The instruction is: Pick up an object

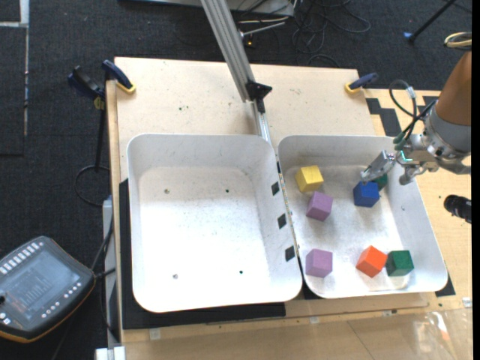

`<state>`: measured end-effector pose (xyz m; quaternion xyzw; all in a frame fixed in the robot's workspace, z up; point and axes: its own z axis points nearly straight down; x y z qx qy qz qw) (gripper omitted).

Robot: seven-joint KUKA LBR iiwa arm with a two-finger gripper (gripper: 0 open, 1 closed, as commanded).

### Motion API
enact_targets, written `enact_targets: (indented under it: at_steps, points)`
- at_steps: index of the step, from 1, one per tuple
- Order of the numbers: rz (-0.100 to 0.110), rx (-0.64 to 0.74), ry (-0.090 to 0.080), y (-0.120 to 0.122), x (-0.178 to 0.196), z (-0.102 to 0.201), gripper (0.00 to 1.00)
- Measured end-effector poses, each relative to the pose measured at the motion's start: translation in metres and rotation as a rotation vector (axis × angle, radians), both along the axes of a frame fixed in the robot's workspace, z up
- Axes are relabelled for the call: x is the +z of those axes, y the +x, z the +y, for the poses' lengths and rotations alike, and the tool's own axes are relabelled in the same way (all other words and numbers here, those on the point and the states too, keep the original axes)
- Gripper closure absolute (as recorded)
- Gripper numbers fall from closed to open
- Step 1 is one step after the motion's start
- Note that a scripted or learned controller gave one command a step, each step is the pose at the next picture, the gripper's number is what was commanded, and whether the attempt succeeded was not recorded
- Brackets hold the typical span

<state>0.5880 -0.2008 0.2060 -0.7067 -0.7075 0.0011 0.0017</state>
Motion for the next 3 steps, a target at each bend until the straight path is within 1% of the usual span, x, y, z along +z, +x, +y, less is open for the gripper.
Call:
enact_targets:
  at_steps: [1,2,3]
  points:
    - [-0.004,0.002,-0.001,0.001,0.002,0.000,0.00]
    - [0.001,0.002,0.000,0.005,-0.056,0.009,0.00]
    - [0.001,-0.001,0.000,0.004,-0.110,0.009,0.00]
